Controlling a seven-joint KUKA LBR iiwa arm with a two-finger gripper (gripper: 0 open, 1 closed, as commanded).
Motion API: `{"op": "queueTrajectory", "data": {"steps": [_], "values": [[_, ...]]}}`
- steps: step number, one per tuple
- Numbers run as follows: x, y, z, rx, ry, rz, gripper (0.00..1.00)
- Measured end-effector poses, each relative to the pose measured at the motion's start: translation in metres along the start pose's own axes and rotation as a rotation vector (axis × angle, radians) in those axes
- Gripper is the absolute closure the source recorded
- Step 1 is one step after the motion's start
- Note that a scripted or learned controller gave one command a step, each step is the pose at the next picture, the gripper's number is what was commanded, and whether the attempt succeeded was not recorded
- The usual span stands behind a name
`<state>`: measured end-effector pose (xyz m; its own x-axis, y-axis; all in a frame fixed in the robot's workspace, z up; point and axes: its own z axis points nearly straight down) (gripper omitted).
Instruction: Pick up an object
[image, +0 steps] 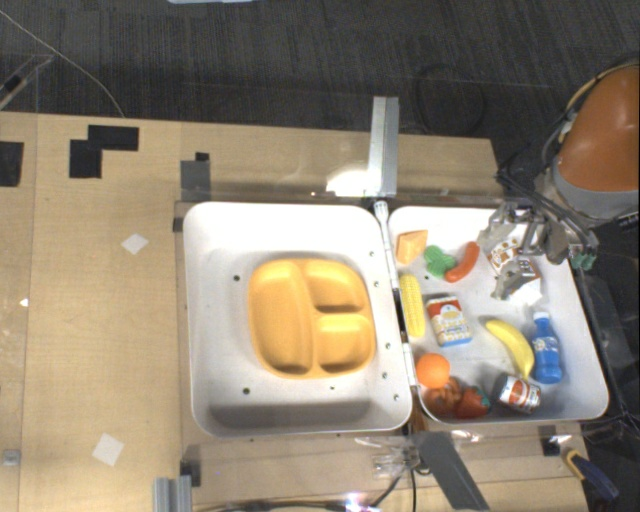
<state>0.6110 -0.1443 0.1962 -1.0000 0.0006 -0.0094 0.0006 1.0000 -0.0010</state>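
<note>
— Banana (510, 343), I'd guess, is the pick: it lies in the right bin (590, 385), a little below the gripper (515, 268) and well clear of it.

— Where's the gripper hanging?

— Over the upper right part of that bin, on bare white floor. The jaws point down and look spread, with nothing between them. They aren't pinching anything.

— What's nearest to them?

— The red chili pepper (463, 262) with a green piece (437, 260) beside it, just to the left of the jaws. The banana is toward the near edge of the bin from them. The blue bottle (546, 347) stands just right of the banana.

— How does the banana lie?

— On a slant: its long axis runs from upper left to lower right, curving a little. To my eye the jaws would want to close across that line, not along it.

— Anything crowding it?

— The small carton (449, 321) is to its left, apart from it. A can (519, 393) lies just below its lower tip, and the bottle is close on the right, which I'd call the tight side.

— And the rest?

— A corn cob (410, 305) lies along the left wall, an orange wedge (411, 246) above it, an orange (433, 370) and something red (460, 400) in the near corner. The left bin (215, 300) holds a yellow divided tray (310, 315). Nothing is lifted yet.
</note>
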Motion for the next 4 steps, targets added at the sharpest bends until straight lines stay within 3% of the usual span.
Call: {"op": "queueTrajectory", "data": {"steps": [1, 3, 4], "values": [[-0.057, -0.002, 0.107, 0.001, 0.009, 0.001, 0.00], [-0.049, 0.016, 0.108, 0.003, 0.008, 0.317, 0.00], [-0.048, 0.044, 0.108, 0.007, 0.011, 0.513, 0.00]]}}
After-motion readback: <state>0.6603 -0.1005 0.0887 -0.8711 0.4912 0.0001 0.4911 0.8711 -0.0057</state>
